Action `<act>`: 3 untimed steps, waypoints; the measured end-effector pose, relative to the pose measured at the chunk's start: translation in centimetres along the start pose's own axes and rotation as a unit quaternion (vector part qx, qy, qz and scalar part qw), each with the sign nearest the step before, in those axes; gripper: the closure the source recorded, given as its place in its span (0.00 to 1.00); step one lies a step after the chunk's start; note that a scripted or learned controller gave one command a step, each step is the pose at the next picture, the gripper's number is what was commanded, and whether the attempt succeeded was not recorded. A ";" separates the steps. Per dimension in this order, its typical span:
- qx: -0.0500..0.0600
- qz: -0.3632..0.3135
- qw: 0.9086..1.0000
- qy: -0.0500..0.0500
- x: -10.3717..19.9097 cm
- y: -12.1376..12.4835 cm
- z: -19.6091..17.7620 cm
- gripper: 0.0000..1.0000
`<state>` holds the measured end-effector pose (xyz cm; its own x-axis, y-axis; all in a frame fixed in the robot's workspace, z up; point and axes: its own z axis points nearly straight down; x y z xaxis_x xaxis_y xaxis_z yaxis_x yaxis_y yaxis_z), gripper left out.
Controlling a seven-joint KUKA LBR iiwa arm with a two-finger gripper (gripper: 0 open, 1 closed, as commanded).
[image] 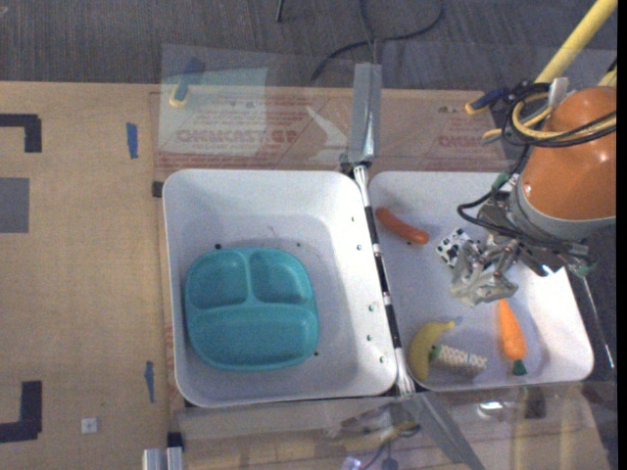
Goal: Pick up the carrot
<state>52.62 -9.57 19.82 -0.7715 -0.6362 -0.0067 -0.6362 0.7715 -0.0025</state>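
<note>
Two shallow white plastic bins side by side on a tan bench (pixel 78 292). Left bin (pixel 196 204) holding a teal three-compartment plastic plate (pixel 251 308), lying flat toward the near left of its floor. Right bin (pixel 558 360) under the grey arm with the orange band (pixel 570 164), reaching in from the right. Two-finger metal gripper (pixel 482 280) hanging low over the middle of the right bin, nothing seen between its tips; open or closed, cannot tell. Orange carrot with a green stem end (pixel 509 333) lying just near and right of the gripper, stem pointing toward the near edge, apart from the tips. Yellow banana (pixel 427 346) at the near left of the same bin, a small pale speckled block (pixel 458 359) touching its right side. Red-orange sausage-shaped piece (pixel 403 225) at the far left. Small black-and-white die-like cube (pixel 450 248) just left of the gripper.
</note>
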 end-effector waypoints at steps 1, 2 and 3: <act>0.000 0.246 0.969 0.002 1.8 1.0 8.3 1.00; 0.001 0.242 0.970 0.001 2.6 3.0 1.3 1.00; 0.002 0.242 0.970 -0.003 2.4 2.9 0.2 1.00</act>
<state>48.96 -8.84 19.61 -0.9797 -0.1998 -0.0134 -0.1998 0.9798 -0.0023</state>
